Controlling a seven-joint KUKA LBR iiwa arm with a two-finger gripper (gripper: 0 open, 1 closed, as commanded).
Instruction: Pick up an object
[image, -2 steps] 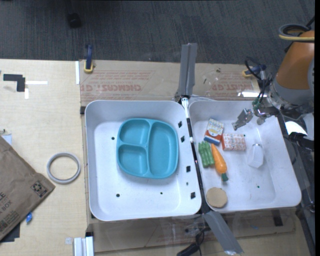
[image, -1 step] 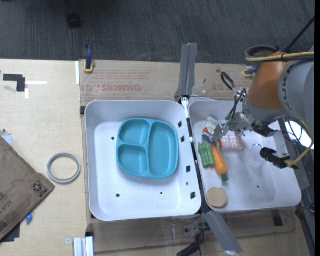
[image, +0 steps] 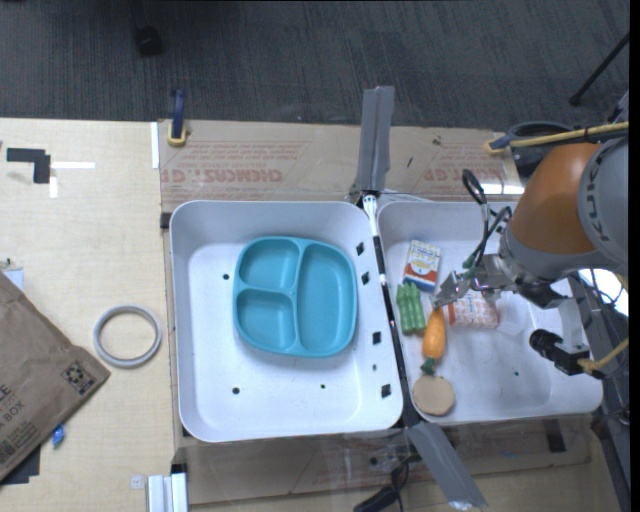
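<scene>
Gripper (image: 452, 287) low in right bin (image: 520, 400), can't tell if the fingers are open or closed. Carrot (image: 433, 336) just below-left of them, packet (image: 474, 312) right beside; centre on one, avoid clipping both

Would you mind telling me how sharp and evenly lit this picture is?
Camera view: lighting is soft and even, with faint shadows under the blue plate; the white bins read bright without glare; small items beside the hand are slightly soft, and the view looks mildly slanted.
</scene>
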